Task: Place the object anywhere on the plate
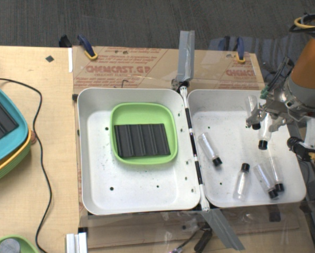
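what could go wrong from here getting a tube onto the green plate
1. The hand hangs over the right bin near its right side, and whether it grips the tube below it is unclear; that tube could drop.
2. The green plate sits in the left bin, so a carry must cross the raised rims between the bins, where a low-hanging tube could catch.
3. Two tubes lie close together, so a pick there might grab or knock both.
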Available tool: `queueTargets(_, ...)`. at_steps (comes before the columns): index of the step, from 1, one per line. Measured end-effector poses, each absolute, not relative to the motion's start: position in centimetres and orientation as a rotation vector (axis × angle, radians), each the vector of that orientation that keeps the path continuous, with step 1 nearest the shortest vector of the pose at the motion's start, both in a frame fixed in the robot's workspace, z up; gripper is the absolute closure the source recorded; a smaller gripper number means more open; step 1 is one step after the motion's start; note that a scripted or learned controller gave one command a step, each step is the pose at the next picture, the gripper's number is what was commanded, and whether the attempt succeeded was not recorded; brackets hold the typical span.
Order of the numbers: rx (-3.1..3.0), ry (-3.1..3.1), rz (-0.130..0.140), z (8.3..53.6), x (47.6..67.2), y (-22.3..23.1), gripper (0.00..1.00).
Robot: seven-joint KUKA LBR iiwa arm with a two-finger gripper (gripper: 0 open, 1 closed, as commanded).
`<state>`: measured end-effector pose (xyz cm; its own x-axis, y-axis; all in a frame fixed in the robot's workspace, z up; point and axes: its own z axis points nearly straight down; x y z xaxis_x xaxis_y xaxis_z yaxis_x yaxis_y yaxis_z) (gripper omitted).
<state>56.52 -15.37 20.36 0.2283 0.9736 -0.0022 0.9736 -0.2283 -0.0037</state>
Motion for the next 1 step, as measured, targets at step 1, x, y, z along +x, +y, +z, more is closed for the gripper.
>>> queueTargets(1, -2.461, -1.951, 0.006, 20.39, 56.53, -15.37, 0.00)
